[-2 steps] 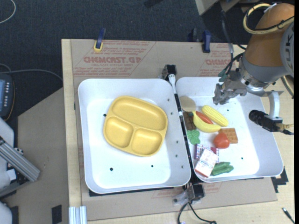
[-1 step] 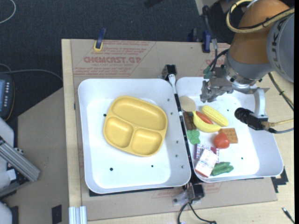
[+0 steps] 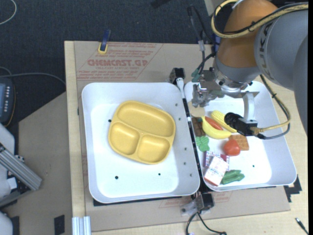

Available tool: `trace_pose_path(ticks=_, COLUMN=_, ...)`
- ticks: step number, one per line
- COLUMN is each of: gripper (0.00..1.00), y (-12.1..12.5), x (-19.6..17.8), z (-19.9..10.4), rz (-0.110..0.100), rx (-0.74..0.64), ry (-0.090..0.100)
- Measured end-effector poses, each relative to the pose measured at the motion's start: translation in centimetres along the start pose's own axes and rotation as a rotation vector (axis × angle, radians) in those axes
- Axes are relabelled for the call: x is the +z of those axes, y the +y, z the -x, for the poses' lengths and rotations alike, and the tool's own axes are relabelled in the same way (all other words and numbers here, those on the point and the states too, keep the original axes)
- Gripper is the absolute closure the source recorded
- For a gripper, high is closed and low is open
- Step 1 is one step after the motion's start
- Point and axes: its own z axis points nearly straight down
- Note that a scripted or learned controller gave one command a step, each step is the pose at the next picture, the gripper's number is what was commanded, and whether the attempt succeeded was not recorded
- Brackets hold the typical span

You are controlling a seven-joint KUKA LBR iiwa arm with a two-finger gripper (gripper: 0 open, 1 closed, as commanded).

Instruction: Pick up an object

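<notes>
From my remote seat, I saw the claw point(image 3: 200, 99) hanging over the right bin point(image 3: 275, 166), near that bin's 11 o'clock corner and close to the wall shared with the left bin point(image 3: 98, 98). I could not tell whether the claw was wide or narrow, because the wrist hid it from above, and I saw nothing held in it.

The things to pick were crowded along the right bin's 9 o'clock side. A toy banana point(image 3: 216, 126) lay just past the claw toward 5 o'clock, with a brown piece point(image 3: 197, 126) at its 9 o'clock end. Below them were a green leafy piece point(image 3: 202, 143), a red tomato point(image 3: 232, 149), a pink and white carton point(image 3: 215, 166) and a green pod point(image 3: 232, 176) near the 6 o'clock rim.

I judged the banana the best target. It looked like light, hollow, stiff plastic, smooth enough to slip, so I would have closed across the thick middle of its curve, not a tapering tip. The carton seemed light and crushable and was better taken across its flat faces. The tomato was round and likely to roll out. With neighbours touching, I expected a descent to nudge them.

The yellow divided plate point(image 3: 142, 131) in the left bin looked too wide and flat for this claw, except at its rim.
</notes>
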Motion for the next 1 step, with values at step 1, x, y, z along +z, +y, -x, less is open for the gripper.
trace_pose_path(ticks=1, gripper=1.00, y=0.03, x=-0.13, z=0.20, rz=0.000, rx=0.004, ry=-0.001)
